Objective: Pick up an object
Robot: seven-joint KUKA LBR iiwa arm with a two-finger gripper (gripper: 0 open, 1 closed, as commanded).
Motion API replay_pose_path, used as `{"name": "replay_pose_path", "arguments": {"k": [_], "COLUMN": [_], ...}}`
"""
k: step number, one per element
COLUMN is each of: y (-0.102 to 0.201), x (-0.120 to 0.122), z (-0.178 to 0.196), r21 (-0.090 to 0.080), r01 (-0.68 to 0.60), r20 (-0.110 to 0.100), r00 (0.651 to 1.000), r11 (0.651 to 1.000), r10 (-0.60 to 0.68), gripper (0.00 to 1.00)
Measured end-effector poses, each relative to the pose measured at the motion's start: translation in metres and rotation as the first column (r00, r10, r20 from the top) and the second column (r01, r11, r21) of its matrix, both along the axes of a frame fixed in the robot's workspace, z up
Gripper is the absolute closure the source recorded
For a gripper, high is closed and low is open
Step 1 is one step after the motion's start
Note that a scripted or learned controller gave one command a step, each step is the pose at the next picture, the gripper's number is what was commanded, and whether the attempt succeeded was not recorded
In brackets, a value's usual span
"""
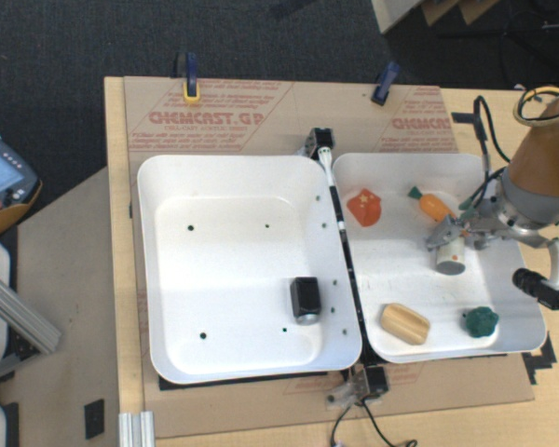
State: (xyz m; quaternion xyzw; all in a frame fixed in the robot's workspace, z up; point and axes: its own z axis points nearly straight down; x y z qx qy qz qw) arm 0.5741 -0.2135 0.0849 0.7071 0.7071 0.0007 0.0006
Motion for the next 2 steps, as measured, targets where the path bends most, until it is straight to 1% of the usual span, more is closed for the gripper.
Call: {"name": "replay_pose_path", "arguments": {"k": [1, 2], "y": [-0.005, -0.005], "x": [0.01, 0.043], "z": [-0.001, -0.001], "r21": [0.009, 0.01], "r01": [-0.003, -0.004], "r20": [-0.005, -0.005], "r00": [1.0, 1.0], "r11": [1.0, 1.0], "r10": [0.004, 0.004], "gripper": [0.0, 0.0]}}
